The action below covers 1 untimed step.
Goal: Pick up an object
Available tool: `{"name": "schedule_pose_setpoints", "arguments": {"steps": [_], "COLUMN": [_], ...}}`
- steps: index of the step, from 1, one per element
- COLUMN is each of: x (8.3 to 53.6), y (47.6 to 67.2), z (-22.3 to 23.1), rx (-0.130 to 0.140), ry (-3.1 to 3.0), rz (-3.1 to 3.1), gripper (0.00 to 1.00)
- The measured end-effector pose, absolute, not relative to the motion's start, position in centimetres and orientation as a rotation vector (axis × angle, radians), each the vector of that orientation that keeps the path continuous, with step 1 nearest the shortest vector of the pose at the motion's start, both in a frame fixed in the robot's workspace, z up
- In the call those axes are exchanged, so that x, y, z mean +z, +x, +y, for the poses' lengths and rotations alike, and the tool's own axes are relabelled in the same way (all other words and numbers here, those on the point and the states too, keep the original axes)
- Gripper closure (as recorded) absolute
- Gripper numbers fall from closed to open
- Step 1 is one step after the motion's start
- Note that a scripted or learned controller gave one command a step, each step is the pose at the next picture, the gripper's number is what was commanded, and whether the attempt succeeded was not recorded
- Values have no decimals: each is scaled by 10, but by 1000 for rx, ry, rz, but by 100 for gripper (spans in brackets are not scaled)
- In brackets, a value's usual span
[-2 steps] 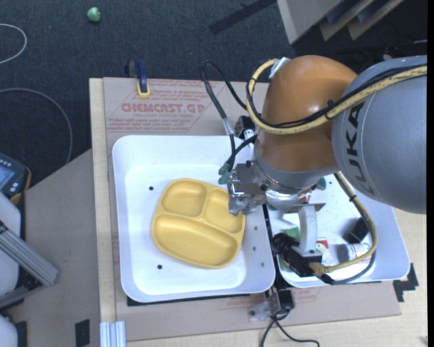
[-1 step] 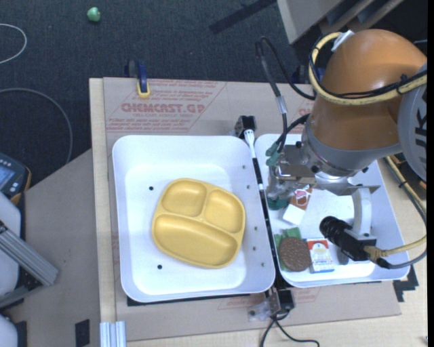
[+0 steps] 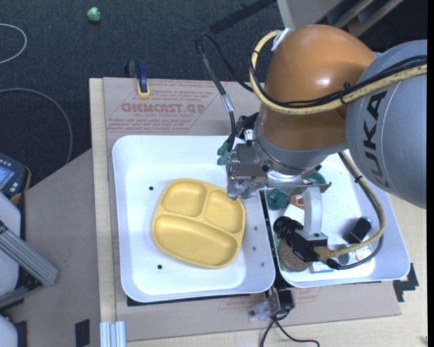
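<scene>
A yellow divided plate (image 3: 198, 222) lies flat in the left white bin (image 3: 132, 203), taking up its middle. My gripper (image 3: 237, 184) hangs low over the plate's upper right rim, close to the wall between the two bins. The big orange and grey wrist hides most of it from above. In the right bin (image 3: 390, 261) lie a teal piece (image 3: 277, 198), a small black block (image 3: 357, 229) and a brown round thing (image 3: 293, 257). Nothing shows between the gripper's tips.
A brown board (image 3: 163, 105) with red print lies behind the bins, with a blue and yellow clamp (image 3: 142, 80) on its far edge. Loose cables and a small green ball (image 3: 93, 13) sit on the dark floor at the far left.
</scene>
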<state>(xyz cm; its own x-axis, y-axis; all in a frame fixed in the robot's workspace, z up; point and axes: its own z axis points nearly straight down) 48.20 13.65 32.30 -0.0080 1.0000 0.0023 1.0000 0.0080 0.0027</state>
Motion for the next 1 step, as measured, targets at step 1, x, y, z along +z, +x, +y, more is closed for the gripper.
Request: {"name": "schedule_pose_setpoints", "arguments": {"steps": [1], "x": [214], "y": [530], "z": [149], "rx": [-13], "ry": [2225], "rz": [2224], "gripper": [100]}}
